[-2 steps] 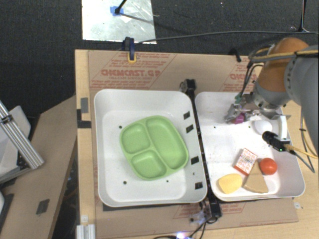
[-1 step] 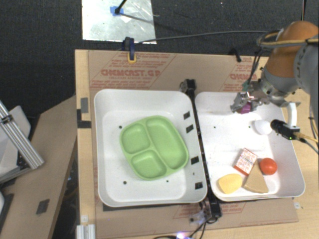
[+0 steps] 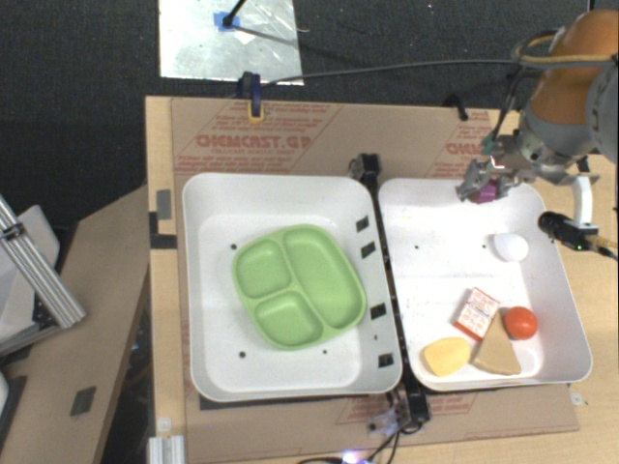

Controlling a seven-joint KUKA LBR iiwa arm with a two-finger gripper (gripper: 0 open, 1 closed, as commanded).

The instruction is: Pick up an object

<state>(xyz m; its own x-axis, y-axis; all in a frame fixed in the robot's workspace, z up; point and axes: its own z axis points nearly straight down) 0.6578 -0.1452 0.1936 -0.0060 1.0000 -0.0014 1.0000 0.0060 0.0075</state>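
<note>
Objects to pick are all in the right bin (image 3: 435, 269); the left bin (image 3: 206, 211) has a different content. Going from the left: the left bin holds one green plate (image 3: 298, 286) with three compartments, lying flat near the middle of the bin and turned a little. The two bins stand side by side and touch along their inner rims, on a brown board (image 3: 290, 133).

In the right bin, at the near side, a yellow piece (image 3: 445, 356) lies just beside a tan wedge (image 3: 497, 353). A small red and white box (image 3: 476, 314) sits at the far side of these two and touches the wedge. A red ball (image 3: 520, 323) rests to the right of the box, against the wedge. Further away, near the right wall, a white ball (image 3: 510, 247) lies alone, well apart from the group.

At the far rim of the right bin the gripper (image 3: 481, 184) hangs low, and a small purple thing (image 3: 486, 192) shows directly at its tip. Whether the claw is wide, narrow or closed on this purple thing cannot be told. The arm (image 3: 566, 85) reaches in from the far right.
</note>
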